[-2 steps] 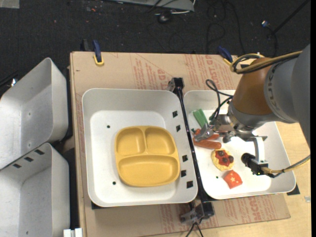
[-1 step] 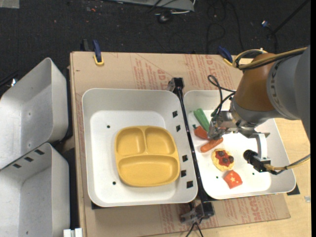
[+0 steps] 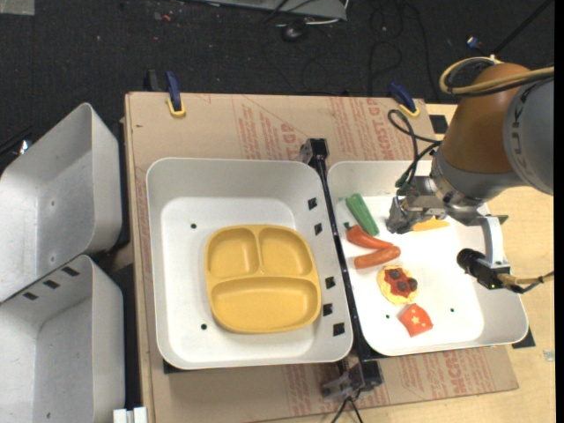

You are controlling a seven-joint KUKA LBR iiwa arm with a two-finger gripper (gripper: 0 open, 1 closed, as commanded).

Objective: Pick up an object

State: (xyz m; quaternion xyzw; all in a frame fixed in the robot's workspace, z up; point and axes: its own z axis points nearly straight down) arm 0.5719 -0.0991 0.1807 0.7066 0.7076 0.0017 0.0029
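Two shallow white bins are seen side by side on a brown board. The left bin (image 3: 167,236) holds a yellow divided tray (image 3: 263,278) with three compartments, lying flat at centre. The right bin (image 3: 493,324) holds small toy foods: a green piece (image 3: 360,212) at upper left, two red sausage-like pieces (image 3: 371,247) below it, a round yellow piece with red and dark topping (image 3: 397,284) at centre, a red wedge (image 3: 415,320) lower down, and a yellow-orange piece (image 3: 432,226) just beside the gripper.

The gripper (image 3: 398,221) is seen low over the upper part of the right bin, between the green piece and the yellow-orange piece. Finger state: cannot be told; nothing is seen held.

Red printing is visible on the board, mirrored and only partly legible; no word can be read with certainty. Blue clamps (image 3: 175,95) are noted at the board's upper edge.
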